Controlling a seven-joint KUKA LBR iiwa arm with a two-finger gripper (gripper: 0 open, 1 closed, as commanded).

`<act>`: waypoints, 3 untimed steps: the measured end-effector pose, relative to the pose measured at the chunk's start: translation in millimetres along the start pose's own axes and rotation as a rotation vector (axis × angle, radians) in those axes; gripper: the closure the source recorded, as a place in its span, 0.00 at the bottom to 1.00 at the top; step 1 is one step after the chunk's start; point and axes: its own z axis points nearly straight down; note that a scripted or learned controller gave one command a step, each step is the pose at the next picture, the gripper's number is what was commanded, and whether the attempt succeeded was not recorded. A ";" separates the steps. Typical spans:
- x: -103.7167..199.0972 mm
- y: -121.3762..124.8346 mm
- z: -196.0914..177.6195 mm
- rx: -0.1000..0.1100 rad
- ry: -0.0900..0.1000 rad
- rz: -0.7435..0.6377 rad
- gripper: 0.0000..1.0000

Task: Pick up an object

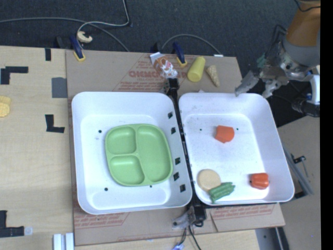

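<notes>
A: Left bin, please.

B: The shallow white plastic left bin [88,113] holds one item: a pale green plastic plate with three compartments [138,154], lying flat near the bin's middle.

A: And the neighbouring bin?

B: The shallow white plastic right bin [260,111] sits against the left one. It holds four items. A round tan disc [208,179] lies at its near left, touching a small green pod-shaped piece [221,190] just to its right, close to the near wall. An orange-red rounded block [225,134] rests towards the middle. A smaller orange-red lump [259,180] sits at the near right corner, well apart from the block.

A: Anything behind the bins?

B: On the brown cardboard sheet over the bench [125,74], beyond the far wall, lie a yellow cylinder [196,69] and a tan cone-shaped piece [213,75] just beside it.

A: The arm?

B: The grey two-finger gripper [256,86] hangs over the far right corner of the right bin. The jaws stand spread, nothing between them, well apart from every item in the bin.
</notes>
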 end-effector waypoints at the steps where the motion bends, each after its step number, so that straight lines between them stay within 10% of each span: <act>1: 0.5 -51.3 169.5 -0.002 0.000 -0.001 0.00; 2: -33.0 -20.9 127.5 -0.002 -0.001 0.000 0.00; 3: -4.2 1.5 177.5 -0.003 -0.002 -0.001 0.00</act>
